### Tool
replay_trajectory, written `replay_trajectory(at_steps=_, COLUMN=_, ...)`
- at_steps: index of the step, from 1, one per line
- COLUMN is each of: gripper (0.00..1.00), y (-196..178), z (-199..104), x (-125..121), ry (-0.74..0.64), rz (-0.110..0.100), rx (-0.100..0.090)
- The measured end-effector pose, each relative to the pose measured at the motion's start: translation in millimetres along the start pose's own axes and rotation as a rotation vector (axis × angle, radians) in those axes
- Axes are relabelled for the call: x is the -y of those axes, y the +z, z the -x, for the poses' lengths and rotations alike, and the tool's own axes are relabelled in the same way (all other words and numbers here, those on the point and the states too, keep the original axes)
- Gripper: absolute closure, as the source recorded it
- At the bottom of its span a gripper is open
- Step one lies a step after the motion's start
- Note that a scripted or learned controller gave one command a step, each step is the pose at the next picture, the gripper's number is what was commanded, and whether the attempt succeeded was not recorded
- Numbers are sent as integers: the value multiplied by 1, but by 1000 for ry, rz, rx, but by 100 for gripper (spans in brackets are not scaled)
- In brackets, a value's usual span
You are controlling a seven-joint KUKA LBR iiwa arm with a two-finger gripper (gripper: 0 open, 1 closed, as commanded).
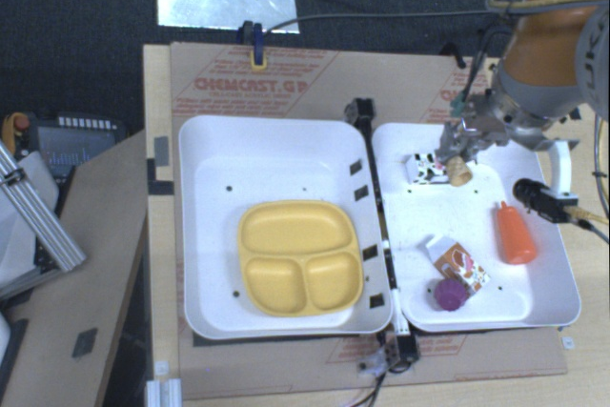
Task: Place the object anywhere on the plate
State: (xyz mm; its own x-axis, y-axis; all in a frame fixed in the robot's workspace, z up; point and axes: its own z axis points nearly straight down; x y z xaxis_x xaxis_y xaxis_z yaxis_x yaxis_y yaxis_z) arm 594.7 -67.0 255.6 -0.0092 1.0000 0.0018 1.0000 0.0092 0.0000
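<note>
A yellow plate with three compartments lies in the left bin. In the right bin, my gripper hangs low over the far left part. Just below it sit a small black-and-white toy and a small tan piece. The tan piece is right at the gripper's tip; I cannot tell whether it is held. An orange bottle lies at the right. A small printed packet and a purple ball lie near the front.
A black divider with clips runs between the two bins. The arm's grey and orange body hangs over the right bin's far right corner. The bench's cardboard border surrounds the bins.
</note>
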Motion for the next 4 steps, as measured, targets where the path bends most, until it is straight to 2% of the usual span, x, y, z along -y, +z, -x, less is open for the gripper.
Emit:
replay_trajectory(at_steps=1, gripper=100, y=-3, z=-57, x=6, ry=-1, rz=1, rx=1)
replay_trajectory(at_steps=3, gripper=100, y=1, z=-165, x=32, ry=-2, rz=1, rx=-1)
replay_trajectory(at_steps=4, gripper=100, y=11, z=-207, x=40, ry=1, rz=0, rx=1)
